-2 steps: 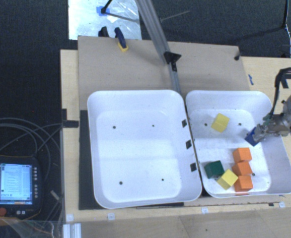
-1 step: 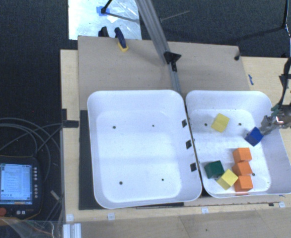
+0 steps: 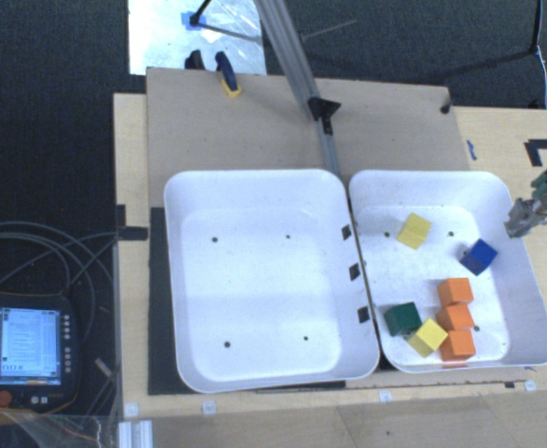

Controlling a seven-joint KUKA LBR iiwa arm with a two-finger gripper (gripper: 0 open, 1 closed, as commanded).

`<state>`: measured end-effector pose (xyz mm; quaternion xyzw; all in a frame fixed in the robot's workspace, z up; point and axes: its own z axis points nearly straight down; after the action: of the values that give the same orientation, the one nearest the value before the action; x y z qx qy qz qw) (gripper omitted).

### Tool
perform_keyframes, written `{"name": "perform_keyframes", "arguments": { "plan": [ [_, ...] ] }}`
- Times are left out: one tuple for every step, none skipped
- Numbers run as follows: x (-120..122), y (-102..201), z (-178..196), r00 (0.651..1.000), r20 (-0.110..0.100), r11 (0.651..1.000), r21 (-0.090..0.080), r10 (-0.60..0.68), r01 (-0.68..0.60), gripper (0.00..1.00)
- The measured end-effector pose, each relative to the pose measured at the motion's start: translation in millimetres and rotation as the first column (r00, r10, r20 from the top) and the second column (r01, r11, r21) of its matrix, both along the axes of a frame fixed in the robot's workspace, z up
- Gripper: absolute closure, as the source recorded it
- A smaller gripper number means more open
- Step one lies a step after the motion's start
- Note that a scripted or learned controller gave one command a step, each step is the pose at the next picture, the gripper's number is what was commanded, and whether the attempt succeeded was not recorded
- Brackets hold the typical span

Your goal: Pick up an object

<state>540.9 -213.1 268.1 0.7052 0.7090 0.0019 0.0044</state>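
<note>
Camera view from my remote station showed the grey two-finger gripper [image 3: 525,218] at the far right, hanging over the right rim of the right shallow white plastic bin [image 3: 525,278]. I couldn't tell whether it was open or closed; too small and blurred at the frame edge. Nothing was visibly held in it.

All objects sat in the right bin. A blue cube [image 3: 479,256] lay closest to the gripper, near the right wall. A yellow cube [image 3: 414,231] sat tilted toward the back of the bin, apart from the rest. Three orange cubes [image 3: 456,317] ran in a touching column toward the front right. A second, smaller yellow cube [image 3: 428,337] sat just beside the lowest orange one, and a dark green cube [image 3: 403,318] touched that yellow one on its left.

Left shallow white plastic bin [image 3: 185,250] sat beside the right one on the tan counter [image 3: 255,119]. A teach pendant with a lit screen [image 3: 26,348] lay off the counter at lower left.
</note>
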Motion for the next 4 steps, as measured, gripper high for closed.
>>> {"name": "perform_keyframes", "arguments": {
  "plan": [
    [0.0, 61.6, -3.5, 1.0, -0.007, 1.0, 0.005, 0.006, -0.006, 1.0],
    [-6.6, 116.4, 3.0, 1.0, -0.007, 1.0, 0.006, 0.006, -0.006, 1.0],
    [-9.1, 166.9, -12.3, 1.0, -0.008, 1.0, 0.006, 0.005, -0.005, 1.0],
    [-15.7, 220.9, -24.2, 1.0, -0.008, 1.0, 0.006, 0.005, -0.005, 1.0]
  ]
}}
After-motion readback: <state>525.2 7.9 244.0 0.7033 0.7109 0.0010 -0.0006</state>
